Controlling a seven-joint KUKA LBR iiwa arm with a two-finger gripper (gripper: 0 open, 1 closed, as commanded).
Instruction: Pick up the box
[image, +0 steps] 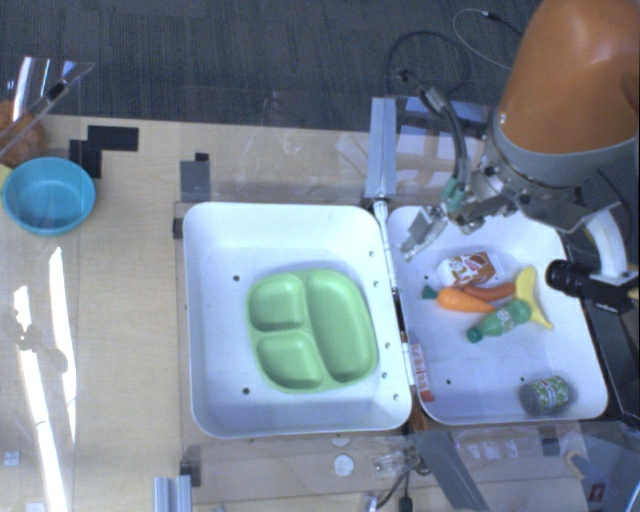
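While my grey arm with its orange band (570, 70) hangs over the back of the right-hand shallow white bin (585, 385), my metal two-finger pincer (418, 238) sits low at that bin's rear left corner, close to the divider, and I judge its thin fingers (412, 243) to be spread apart with nothing between them. My target, the small white and red-brown carton box (468, 268), lies flat just to the right of the pincer, apart from it, touching the orange carrot (466, 299) and red sausage (498, 291) below. A yellow banana (530, 296), a green bottle (499, 321) and a grey-green can (546, 395) lie nearer the front. I read this as the approach step, not yet a grasp. Next I must shift right over the box, straddle it cleanly, and keep clear of the carrot. The green divided tray (310, 330) in the left bin (215, 400) plays no part.
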